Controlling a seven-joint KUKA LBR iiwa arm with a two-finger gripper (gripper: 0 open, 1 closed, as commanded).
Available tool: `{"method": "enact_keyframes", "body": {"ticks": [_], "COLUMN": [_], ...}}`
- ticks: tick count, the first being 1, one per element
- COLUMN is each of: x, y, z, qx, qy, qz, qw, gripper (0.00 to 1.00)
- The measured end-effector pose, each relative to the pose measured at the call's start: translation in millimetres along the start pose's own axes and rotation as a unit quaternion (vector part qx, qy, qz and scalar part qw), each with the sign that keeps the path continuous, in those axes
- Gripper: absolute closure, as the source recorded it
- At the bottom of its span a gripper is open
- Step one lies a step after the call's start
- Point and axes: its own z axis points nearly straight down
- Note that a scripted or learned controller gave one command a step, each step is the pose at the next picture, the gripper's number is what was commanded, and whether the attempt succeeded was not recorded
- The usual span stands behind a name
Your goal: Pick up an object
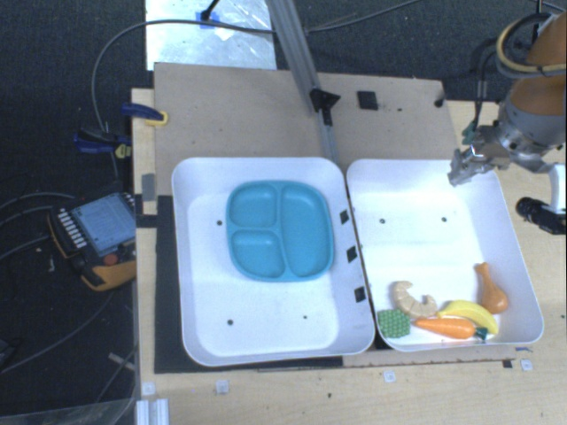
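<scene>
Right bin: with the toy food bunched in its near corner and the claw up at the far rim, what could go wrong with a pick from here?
1. The banana, carrot, drumstick and beige piece lie crowded together, so the claw may nudge neighbours or grab two.
2. They sit against the right bin wall, which could block a finger.
3. The claw hangs far from the pile; a long approach may land off target.

Dark speckled carpet (62, 42) around a tan bench top (239, 113), with loose black cables (106, 51) curling across the floor past the bench's left edge. Beyond the far edge, a bright reflective sheet (190, 25) crossed by a slanting grey pole (292, 34). Near the left edge, blue clamps (115, 131) and a handheld control pendant (96, 233) on the carpet.
</scene>
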Motion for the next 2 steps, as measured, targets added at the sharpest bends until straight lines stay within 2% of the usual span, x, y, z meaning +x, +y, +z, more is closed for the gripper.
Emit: {"method": "enact_keyframes", "body": {"ticks": [1, 2], "x": [0, 59], "y": [1, -17], "z": [-16, -15], "qx": [0.002, 0.004], "qy": [0.001, 0.002], "qz": [0.000, -0.001], "qw": [1.0000, 1.0000], "gripper": [1.00, 1.00]}}
